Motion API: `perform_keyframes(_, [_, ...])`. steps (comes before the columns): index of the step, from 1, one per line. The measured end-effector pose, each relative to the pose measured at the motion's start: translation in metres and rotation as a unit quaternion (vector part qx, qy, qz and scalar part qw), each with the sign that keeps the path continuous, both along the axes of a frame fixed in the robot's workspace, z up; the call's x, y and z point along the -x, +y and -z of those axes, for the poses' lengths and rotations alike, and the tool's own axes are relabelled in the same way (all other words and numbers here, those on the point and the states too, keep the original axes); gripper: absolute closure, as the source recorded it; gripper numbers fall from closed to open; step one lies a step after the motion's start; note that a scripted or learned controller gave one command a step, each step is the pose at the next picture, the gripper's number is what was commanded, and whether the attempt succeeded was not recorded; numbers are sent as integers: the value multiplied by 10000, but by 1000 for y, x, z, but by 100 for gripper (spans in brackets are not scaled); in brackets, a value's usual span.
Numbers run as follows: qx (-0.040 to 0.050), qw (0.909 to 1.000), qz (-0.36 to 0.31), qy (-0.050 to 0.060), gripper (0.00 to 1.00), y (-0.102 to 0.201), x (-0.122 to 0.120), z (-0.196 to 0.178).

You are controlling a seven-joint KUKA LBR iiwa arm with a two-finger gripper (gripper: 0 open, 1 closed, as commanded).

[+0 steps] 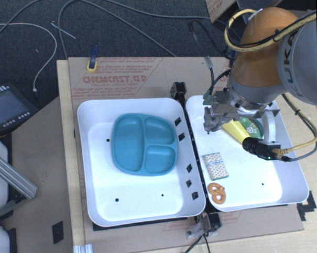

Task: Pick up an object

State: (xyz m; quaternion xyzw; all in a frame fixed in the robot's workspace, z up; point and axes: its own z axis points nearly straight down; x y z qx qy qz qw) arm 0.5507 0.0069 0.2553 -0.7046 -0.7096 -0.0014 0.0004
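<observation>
Whether the jaws of the grey two-finger gripper (211, 123) are open or closed cannot be told; it hangs low at the upper left of the right white bin (287, 188). Just right lies a yellow-and-green oblong object (241, 130). Below sit a small patterned square packet (216, 165) and an orange pretzel-shaped piece (217, 192). The left white bin (98, 196) holds a blue divided plastic plate (144, 144).

Arm (265, 50) overhangs right bin's (287, 194) far half; near half lies open.

plate (144, 145) in left bin (92, 168) | pretzel (217, 192), packet (216, 165) in right bin (287, 188)
</observation>
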Motion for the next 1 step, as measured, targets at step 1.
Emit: perform_keyframes(1, [1,10000,6,27,100,52,-7,18])
